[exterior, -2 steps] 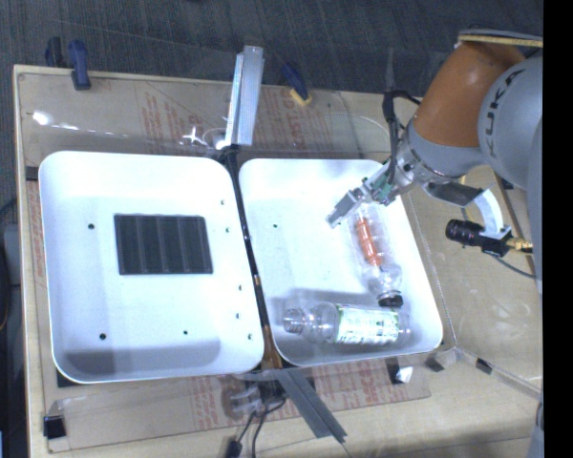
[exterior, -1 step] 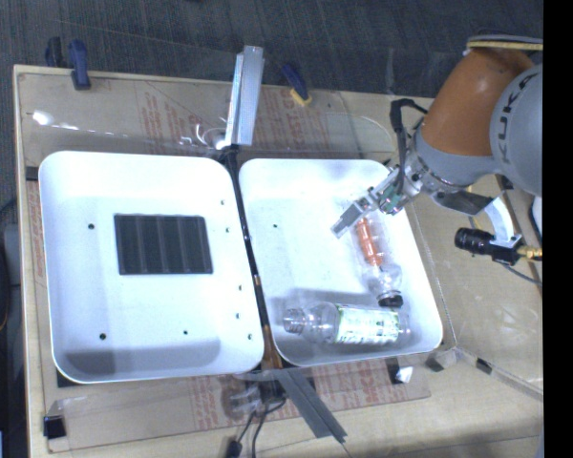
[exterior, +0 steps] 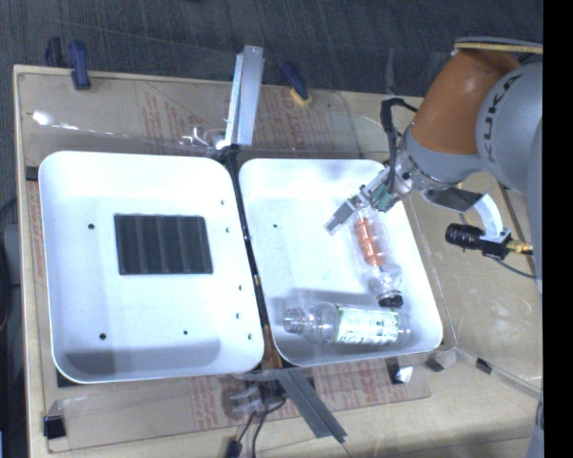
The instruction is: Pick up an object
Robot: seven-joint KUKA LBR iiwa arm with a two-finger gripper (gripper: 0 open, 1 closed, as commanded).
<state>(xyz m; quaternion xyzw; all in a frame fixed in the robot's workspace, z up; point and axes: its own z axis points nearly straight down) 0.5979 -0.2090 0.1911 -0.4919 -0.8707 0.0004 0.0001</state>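
Right bin (exterior: 296, 246) left half free; bottles (exterior: 349, 324) crowd right, front.

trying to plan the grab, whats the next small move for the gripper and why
Probably lower onto the orange bottle. The gripper sits at its upper end in the right bin, with nothing visibly between its fingers. The green-label bottle lies farther off, along the near wall.

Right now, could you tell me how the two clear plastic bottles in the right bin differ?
The clear plastic bottle with an orange label lies roughly lengthwise, dark cap toward the front; the clear plastic bottle with a green-and-white label lies crosswise along the front wall and looks larger. Both lie on their sides.
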